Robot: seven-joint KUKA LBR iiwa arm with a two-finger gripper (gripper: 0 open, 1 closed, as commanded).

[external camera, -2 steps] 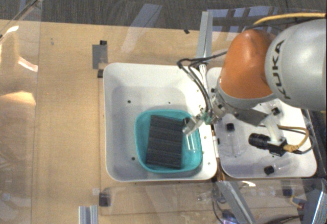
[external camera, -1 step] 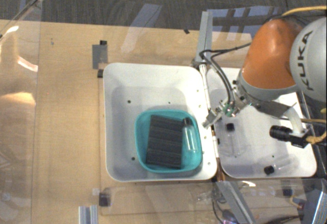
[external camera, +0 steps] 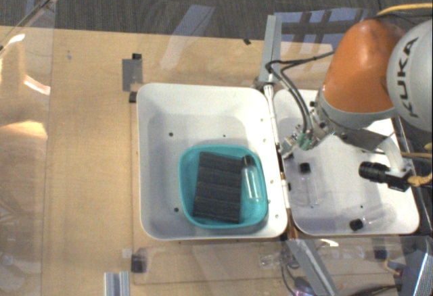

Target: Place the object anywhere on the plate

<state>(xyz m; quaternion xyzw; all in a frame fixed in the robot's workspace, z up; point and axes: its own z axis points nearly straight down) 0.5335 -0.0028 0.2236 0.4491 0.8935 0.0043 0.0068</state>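
A teal plate (external camera: 186, 176) lies in the front part of the left white bin (external camera: 159, 126). A dark grey ribbed block (external camera: 218, 186) rests on the plate. Beside it, along the plate's right rim, lies a small clear bottle with a dark cap (external camera: 254, 181). My gripper (external camera: 301, 141) hangs over the left edge of the right bin (external camera: 399, 220), just right of the wall between the bins and largely hidden under the orange wrist band (external camera: 358, 68). It stands apart from the plate and its contents.
In the right bin lies a clear tube-like item with a black cap (external camera: 308, 186). A small black piece (external camera: 355, 224) sits near that bin's front wall. A black cylinder (external camera: 379, 174) juts out by the arm at the right.
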